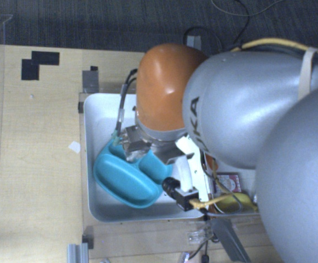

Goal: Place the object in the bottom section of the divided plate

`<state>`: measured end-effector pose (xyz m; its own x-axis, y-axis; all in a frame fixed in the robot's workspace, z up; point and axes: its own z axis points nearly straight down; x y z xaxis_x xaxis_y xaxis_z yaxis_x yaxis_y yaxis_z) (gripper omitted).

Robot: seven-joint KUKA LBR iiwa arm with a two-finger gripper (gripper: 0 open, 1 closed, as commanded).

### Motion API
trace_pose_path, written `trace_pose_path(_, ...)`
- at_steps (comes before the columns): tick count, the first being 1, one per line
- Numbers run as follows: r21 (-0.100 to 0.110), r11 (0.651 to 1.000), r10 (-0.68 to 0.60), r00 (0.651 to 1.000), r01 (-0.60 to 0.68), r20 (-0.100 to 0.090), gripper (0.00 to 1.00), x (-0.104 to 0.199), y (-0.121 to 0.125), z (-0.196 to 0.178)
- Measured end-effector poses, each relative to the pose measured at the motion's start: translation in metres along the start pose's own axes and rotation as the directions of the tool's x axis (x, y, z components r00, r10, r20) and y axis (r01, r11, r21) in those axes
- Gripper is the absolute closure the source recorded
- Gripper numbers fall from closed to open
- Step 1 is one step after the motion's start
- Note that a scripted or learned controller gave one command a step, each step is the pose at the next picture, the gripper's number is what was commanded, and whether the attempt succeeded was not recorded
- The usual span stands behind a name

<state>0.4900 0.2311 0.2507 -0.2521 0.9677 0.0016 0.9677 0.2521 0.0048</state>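
Your tan worktop (33, 163) carries a white bin (93, 147) beneath the arm (246, 108). The gripper (134, 147) sits low over the bin's left part, touching the blue divided plate (120, 179); you cannot tell its state from here. A yellow banana-like object (232, 201) lies near the bin's lower right.

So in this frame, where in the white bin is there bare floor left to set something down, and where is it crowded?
Bare floor shows in the white bin along its left wall and upper left corner, beside the blue divided plate, plus a thin strip along the front wall below the plate. The middle and right are crowded: the arm's wrist hangs over them, and a banana lies at the lower right.
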Motion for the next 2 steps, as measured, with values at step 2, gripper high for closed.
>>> trace_pose_path(2,-0.001,0.957,-0.289,0.957,0.289,0.000,1.00,-0.003,-0.003,0.033)
